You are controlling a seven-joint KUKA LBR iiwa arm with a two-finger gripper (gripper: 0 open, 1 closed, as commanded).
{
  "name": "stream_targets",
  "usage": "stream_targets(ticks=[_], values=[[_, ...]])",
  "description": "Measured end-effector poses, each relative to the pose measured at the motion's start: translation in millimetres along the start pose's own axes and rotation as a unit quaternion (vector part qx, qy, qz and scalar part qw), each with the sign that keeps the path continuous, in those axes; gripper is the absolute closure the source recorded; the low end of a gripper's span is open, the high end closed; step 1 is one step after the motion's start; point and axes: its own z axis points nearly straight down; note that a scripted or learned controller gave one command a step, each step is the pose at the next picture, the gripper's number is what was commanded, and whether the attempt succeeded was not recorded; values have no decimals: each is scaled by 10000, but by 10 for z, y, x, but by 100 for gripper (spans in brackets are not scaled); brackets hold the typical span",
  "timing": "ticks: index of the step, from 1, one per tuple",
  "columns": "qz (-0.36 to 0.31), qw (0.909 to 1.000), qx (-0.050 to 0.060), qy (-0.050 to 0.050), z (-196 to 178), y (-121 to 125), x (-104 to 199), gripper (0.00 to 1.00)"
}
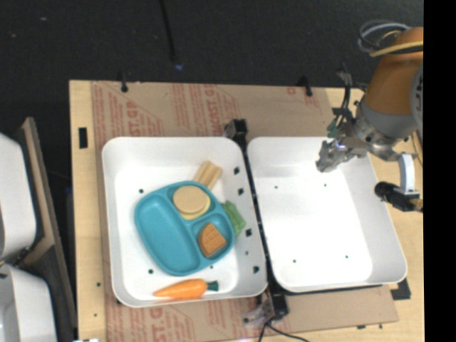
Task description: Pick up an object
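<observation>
the arm point(394, 84) enters at the upper right of the frame, its orange band uppermost and the grey wrist beneath it. it slants down and to the left, ending in the claw point(329, 157) at right of centre.

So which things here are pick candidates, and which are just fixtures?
Candidates, all in the left bin:
blue tray
round biscuit
brown waffle piece
carrot
wooden block
green piece

Fixtures:
right bin
bench
gripper, above the right bin

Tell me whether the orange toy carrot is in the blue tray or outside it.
Outside: the orange toy carrot lies beside the blue tray.
</observation>
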Motion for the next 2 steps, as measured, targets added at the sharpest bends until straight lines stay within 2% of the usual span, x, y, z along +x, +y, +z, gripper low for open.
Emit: stream_targets(ticks=[1,2], values=[[0,10000,7,0,-529,10,-8,100],[-18,10000,32,8,-392,58,492,100]])
